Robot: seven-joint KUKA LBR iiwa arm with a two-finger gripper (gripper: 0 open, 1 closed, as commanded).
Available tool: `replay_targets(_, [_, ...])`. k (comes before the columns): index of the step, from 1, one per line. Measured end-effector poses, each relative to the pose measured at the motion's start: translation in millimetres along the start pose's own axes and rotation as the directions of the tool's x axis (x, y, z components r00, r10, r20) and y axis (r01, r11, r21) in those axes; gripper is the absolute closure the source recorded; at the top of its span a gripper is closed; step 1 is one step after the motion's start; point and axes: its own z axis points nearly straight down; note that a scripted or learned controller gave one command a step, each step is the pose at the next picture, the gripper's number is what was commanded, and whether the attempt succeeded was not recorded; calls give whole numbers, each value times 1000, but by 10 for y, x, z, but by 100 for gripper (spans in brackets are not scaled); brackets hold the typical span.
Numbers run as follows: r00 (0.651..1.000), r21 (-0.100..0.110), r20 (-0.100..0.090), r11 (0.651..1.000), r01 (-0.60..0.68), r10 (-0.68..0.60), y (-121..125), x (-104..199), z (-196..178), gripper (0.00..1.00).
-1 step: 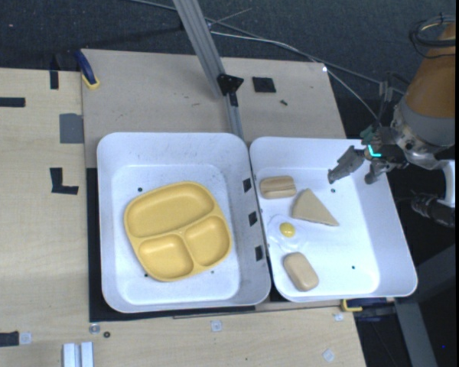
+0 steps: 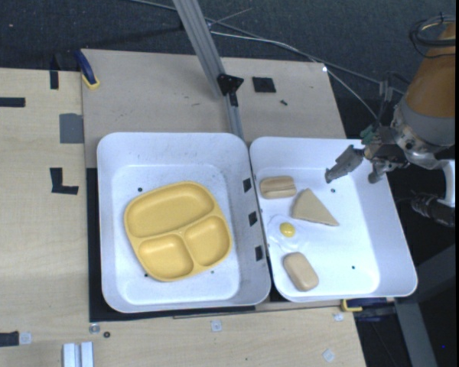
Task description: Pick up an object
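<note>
Tan wedge [image 2: 315, 208] lies mid right bin [image 2: 382, 228], just below the jaws [image 2: 357, 168], which hang spread and hold nothing; descending off-centre, one finger could strike its sloped face and skid it away.

The arm [image 2: 432, 90] is grey with a broad orange band above a pale metallic wrist. Its hand [image 2: 357, 167] is dark grey, with two slim fingers and small green markings at its base.
</note>
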Motion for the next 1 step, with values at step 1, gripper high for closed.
replay_targets(1, [1000, 4, 0, 1000, -1, 1, -6, -61, 456, 0])
